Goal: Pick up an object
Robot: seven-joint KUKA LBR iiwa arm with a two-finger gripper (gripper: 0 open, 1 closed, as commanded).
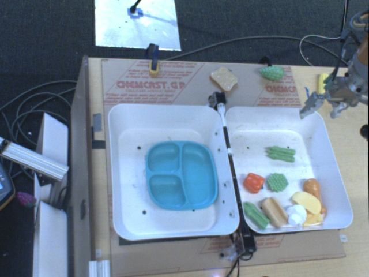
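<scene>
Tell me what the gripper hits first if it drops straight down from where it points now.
Probably the right bin's far-right rim or bare floor just inside it; the gripper hangs above that corner, though depth is unclear.

The bench (pixel 173 85) bears two white bins (pixel 132 172), a bread slice (pixel 223 79) and green toy (pixel 271 72).

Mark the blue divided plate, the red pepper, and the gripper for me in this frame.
blue divided plate (pixel 181 175): camera view, on the ridge between its compartments.
red pepper (pixel 253 182): camera view, middle of its body.
gripper (pixel 323 107): camera view, midway between its two spread fingertips, above the right bin's far corner.
</scene>
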